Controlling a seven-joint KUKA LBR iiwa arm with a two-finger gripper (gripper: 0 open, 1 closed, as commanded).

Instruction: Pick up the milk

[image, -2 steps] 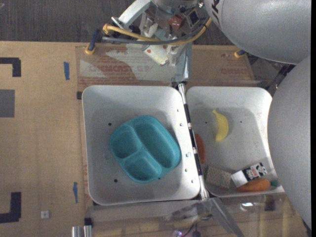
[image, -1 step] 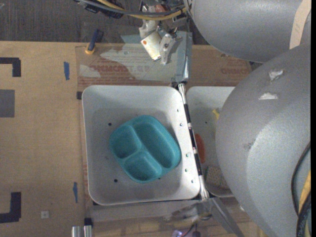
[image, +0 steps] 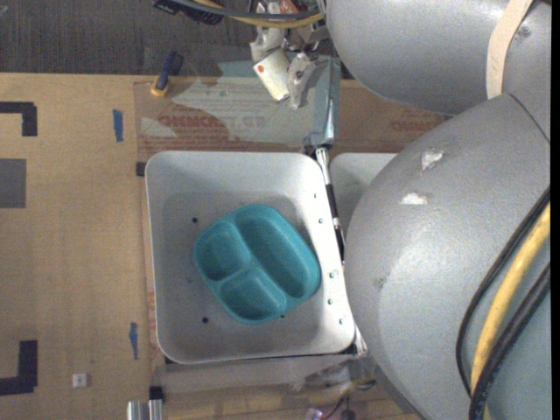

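A small white milk carton (image: 276, 73) with a red patch hangs high above the bench, over the far edge of the left bin (image: 166, 234). My gripper (image: 282, 66) is shut on it, with a finger on each side of the carton. The grey arm reaches in from the right, and its bulk hides most of the right bin (image: 360, 180).
A teal divided plate (image: 256, 262) lies in the middle of the left bin. A brown cardboard sheet (image: 210, 116) lies behind the bins. Blue tape marks (image: 117, 125) and black marks (image: 21, 118) dot the wooden bench on the left.
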